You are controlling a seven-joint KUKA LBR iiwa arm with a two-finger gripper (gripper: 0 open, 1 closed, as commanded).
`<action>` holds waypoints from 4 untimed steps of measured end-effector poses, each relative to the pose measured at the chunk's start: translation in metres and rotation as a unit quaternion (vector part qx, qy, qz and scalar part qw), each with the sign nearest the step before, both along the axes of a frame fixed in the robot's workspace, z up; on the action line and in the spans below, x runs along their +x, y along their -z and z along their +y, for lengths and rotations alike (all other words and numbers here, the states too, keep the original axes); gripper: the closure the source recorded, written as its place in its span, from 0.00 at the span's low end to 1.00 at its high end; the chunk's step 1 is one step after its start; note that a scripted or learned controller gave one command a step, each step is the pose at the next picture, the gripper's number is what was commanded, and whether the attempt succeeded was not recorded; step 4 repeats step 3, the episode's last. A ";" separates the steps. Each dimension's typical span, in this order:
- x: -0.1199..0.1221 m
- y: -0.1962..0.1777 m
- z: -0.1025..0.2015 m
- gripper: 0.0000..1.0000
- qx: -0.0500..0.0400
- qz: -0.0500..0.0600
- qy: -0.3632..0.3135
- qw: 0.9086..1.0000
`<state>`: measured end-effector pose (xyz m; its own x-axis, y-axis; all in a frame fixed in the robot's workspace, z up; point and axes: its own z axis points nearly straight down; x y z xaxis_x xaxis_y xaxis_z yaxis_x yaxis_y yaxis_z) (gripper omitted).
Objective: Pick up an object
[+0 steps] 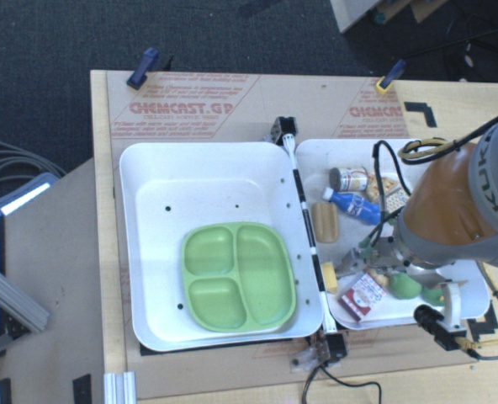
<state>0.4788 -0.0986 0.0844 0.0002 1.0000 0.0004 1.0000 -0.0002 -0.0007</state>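
a light wooden bench (190,108) carries two shallow white bins, the left bin (140,225) holding a green three-compartment plastic tray (236,276). in the right bin (316,154), the gripper (382,263) hangs just above a red-and-white packet (362,295), a blue bottle (356,206) beyond it; its grip cannot be made out.

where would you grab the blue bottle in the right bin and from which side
Probably across the middle of the blue plastic bottle, coming down from above. It lies on its side, white cap toward the left bin, so its round body offers two opposite sides. A small jar crowds its far side.

Green three-compartment tray (237,276) sat in left white bin (148,183); blue clamp (142,68) and yellow clamp (390,75) gripped bench edge (232,91).
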 end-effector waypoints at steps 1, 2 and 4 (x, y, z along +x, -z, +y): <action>0.034 0.000 -0.013 0.00 0.000 0.000 0.000 1.000; 0.034 -0.010 -0.013 1.00 -0.001 -0.001 0.000 1.000; 0.079 -0.101 0.062 1.00 0.000 -0.001 -0.001 1.000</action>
